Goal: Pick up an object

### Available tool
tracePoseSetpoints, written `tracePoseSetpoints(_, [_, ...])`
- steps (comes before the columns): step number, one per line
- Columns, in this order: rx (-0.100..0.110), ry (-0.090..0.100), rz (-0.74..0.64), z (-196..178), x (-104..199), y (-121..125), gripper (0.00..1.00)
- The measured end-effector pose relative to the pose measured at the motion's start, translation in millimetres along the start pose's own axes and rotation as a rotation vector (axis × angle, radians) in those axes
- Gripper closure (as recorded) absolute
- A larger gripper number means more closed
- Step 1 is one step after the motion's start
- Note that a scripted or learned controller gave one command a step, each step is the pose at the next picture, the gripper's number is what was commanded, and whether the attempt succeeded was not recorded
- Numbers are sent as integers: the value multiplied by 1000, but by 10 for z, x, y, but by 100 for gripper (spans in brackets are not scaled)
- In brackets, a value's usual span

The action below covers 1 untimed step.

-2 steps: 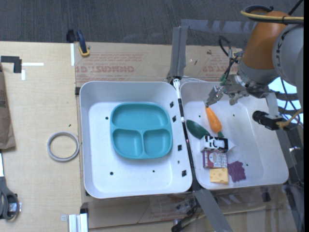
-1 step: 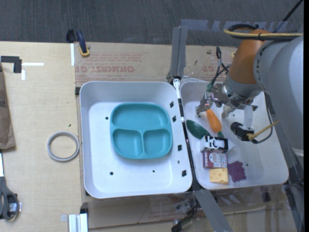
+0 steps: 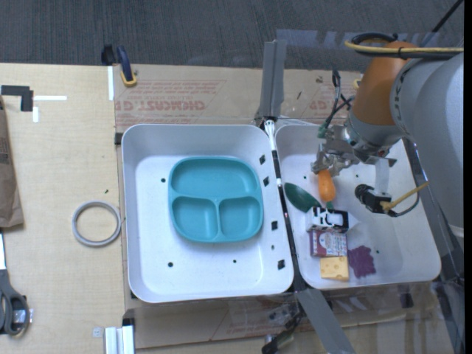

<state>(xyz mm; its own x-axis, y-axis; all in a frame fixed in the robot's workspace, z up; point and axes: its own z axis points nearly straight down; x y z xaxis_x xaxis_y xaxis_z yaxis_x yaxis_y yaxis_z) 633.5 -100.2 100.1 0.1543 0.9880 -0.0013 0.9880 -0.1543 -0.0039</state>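
Bench [image 3: 59,153]: pale wood-grain top, running out to the left; a sheet of brown cardboard [image 3: 184,98] with printed lettering lies under the far edge of the bins.
Floor: dark grey carpet [image 3: 184,13] beyond the bench, across the top of the view.
Left bin [image 3: 140,220]: shallow, white, rounded corners; a teal three-compartment plate [image 3: 217,199] lies flat near its middle.
Right bin [image 3: 402,249]: white, set tight against the left one; a grey metal upright [image 3: 273,80] rises at the seam between them.
Gripper [image 3: 326,169]: low over the far-left part of the right bin, below the orange band [image 3: 376,87] of the arm; its fingers sit right at the top of an orange carrot-like piece [image 3: 327,186]; I cannot tell from here whether they close on it or stand apart.
Orange piece: in the right bin, just beside a dark green leaf-shaped item [image 3: 300,196] on its left.
Nearer clutter: a black-and-white item [image 3: 329,217], a small maroon carton [image 3: 322,242], a yellow cheese wedge [image 3: 334,268] and a purple bunch [image 3: 361,260], all close together toward the near side of the right bin.
Loose on the bench: a grey tape ring [image 3: 96,223] left of the bins; scissors [image 3: 13,308] at the near-left edge; a brown paper bag [image 3: 9,168] at the left edge; a blue-and-yellow clamp [image 3: 124,65] at the far edge.
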Motion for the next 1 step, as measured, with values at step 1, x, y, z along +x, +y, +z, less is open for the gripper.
tracePoseSetpoints(1, [-5, -1, -492, -915, 417, -83, 100])
